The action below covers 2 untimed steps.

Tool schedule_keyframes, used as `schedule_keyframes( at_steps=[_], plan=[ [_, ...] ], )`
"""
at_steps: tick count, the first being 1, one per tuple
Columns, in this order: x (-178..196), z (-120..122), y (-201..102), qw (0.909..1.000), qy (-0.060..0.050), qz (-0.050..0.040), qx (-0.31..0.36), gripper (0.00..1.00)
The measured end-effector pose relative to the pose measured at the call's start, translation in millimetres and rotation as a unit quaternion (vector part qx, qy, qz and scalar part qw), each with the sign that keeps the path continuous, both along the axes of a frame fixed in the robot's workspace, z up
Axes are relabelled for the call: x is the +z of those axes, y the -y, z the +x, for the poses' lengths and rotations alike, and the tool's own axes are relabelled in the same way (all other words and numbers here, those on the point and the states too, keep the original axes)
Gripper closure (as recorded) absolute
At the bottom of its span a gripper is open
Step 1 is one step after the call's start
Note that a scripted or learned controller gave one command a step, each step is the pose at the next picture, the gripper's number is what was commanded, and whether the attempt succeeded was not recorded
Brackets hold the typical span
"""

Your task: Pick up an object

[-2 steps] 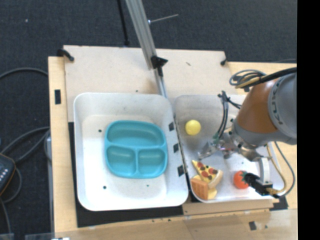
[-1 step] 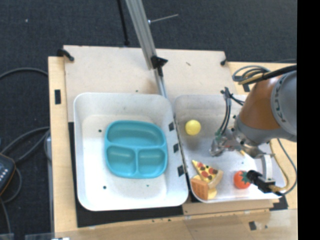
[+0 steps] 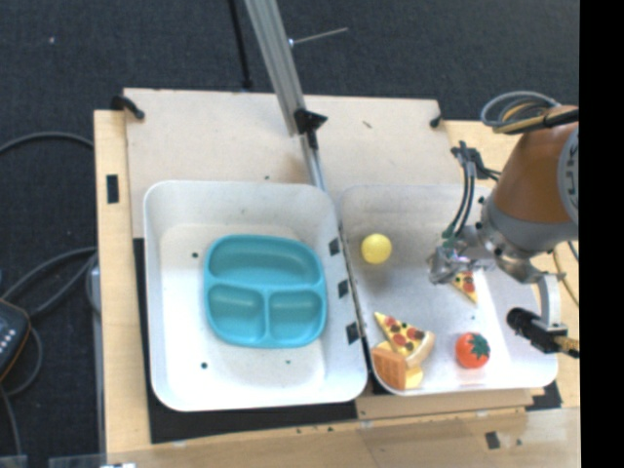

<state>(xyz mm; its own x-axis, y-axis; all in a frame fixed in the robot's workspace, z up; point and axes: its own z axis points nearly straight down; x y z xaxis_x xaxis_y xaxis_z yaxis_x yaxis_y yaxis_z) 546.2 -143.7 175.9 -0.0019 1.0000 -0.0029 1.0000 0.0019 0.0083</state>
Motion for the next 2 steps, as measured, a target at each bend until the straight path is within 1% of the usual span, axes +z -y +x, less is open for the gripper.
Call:
schedule_keyframes(
  at_steps=[1, 2],
  plan=[
    [59.8, -2.3, -6.0, 1.0000, 0.000, 0.0002, 0.001, 1.00],
    [107.5, -0.6, -4.5, 1.0000, 0.000, 0.0002, 0.001, 1.00]
  ],
)
